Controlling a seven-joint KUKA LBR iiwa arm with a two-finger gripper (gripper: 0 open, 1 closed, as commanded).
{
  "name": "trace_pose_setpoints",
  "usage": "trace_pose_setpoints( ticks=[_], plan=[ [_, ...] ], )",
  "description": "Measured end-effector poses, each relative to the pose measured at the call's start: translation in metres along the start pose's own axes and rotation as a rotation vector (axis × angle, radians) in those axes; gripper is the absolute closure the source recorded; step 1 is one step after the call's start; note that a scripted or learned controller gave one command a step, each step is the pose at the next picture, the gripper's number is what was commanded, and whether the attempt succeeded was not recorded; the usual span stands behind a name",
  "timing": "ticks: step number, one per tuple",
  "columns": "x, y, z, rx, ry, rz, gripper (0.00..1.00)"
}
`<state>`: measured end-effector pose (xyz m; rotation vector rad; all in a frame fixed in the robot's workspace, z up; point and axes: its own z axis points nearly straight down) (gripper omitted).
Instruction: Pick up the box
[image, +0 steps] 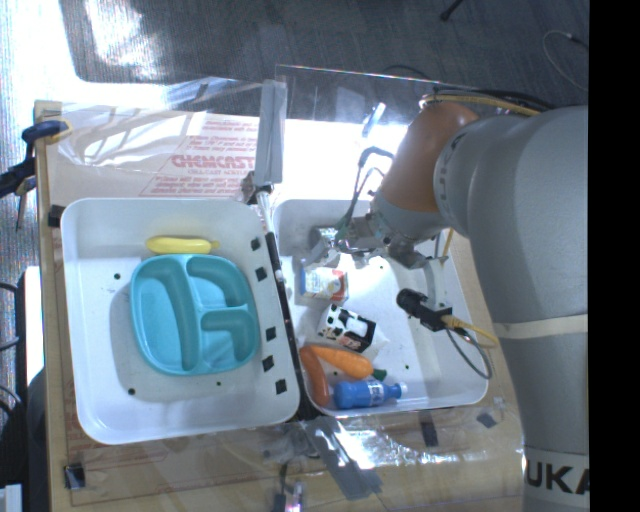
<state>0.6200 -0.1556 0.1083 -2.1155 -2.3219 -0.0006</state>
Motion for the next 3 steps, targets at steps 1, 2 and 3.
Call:
trace_pose_setpoints(
  ticks=[1,2,3],
  plan=[
    [0.040,-0.010,0.009,-0.012,-0.020,-0.052,0.00],
    [0.045,-0.008,-0.002,-0.014,-0.012,-0.059,1.00],
    [0.045,-0.008,-0.002,-0.014,-0.013,-0.059,0.00]
  ],
)
